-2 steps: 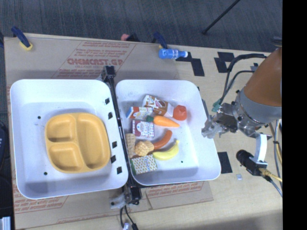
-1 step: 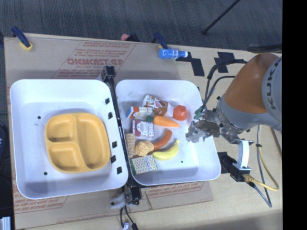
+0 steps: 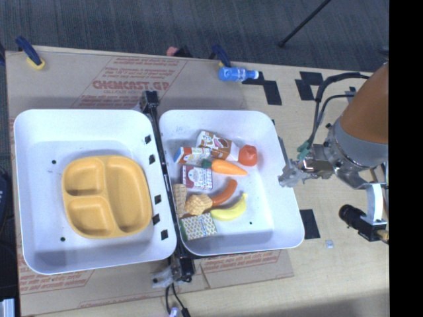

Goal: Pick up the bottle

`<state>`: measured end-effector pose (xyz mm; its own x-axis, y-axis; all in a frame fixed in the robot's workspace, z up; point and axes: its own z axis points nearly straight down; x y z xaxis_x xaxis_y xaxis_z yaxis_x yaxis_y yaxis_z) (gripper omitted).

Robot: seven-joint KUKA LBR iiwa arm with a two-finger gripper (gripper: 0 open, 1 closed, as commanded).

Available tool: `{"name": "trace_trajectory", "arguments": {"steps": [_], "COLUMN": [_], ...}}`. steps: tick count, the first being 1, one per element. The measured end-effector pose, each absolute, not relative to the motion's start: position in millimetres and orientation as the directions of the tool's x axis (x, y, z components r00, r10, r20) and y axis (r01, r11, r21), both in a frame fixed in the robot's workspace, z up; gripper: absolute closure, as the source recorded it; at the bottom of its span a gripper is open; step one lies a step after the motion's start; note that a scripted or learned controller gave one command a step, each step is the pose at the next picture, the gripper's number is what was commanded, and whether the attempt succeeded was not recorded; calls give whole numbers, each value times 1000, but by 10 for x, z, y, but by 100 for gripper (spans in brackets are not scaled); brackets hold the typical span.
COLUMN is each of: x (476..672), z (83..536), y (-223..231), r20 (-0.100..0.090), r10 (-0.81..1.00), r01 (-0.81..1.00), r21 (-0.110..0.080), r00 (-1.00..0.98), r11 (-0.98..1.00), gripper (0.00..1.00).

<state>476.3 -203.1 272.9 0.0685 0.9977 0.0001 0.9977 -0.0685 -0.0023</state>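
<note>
In the right bin (image 3: 264, 233), a small white bottle with a red label (image 3: 192, 155) lies on its side at the upper left of a pile of toy food, next to a printed carton (image 3: 216, 144). My gripper (image 3: 291, 176) hangs just outside this bin's right rim, about level with the middle of the bin and well to the right of the bottle. Nothing shows in the gripper. The grey arm with its orange band (image 3: 370, 111) comes in from the right.
Around the bottle lie a carrot (image 3: 229, 168), a red tomato (image 3: 248, 154), a sausage (image 3: 223, 191), a banana (image 3: 230, 209), a second carton (image 3: 197, 177) and crackers (image 3: 197, 226). The left bin (image 3: 33, 243) holds a yellow divided plate (image 3: 106, 195). A blue bottle-like object (image 3: 234, 74) lies on the bench behind the bins.
</note>
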Motion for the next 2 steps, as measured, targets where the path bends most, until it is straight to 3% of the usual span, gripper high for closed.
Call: {"name": "trace_trajectory", "arguments": {"steps": [1, 2], "x": [4764, 4762], "z": [2755, 2719], "y": [-1346, -1786], "r20": [0, 0], "r10": [931, 955], "r01": [931, 955], "r21": [-6, -2], "r00": [365, 296], "r11": [-365, -296], "gripper": [100, 100]}}
